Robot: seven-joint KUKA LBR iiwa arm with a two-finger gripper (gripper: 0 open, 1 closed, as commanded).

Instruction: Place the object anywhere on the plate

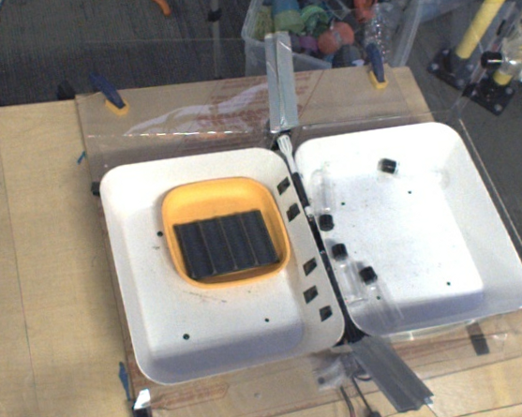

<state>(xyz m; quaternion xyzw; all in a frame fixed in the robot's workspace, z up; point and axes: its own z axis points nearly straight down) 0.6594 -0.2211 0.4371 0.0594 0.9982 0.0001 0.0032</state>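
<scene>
Object point(226, 244): dark ribbed slab, lying flat on orange plate point(175, 207) in left bin point(142, 312), inside plate rim, approx. centred. Long axis runs left-right across view; ribs run crosswise to it. Arm reaches in from view's right, so slab lies beyond right bin point(456, 254) and the divider btwn bins. Small black item point(387, 166) sits apart in right bin. Pincer state and arm pose: cannot tell. Judgement: placement looks already met; no further carry needed.

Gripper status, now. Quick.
Gripper: nothing to report from the camera view. The dark ridged object lies on the orange plate in the left bin, with nothing gripping it.
</scene>
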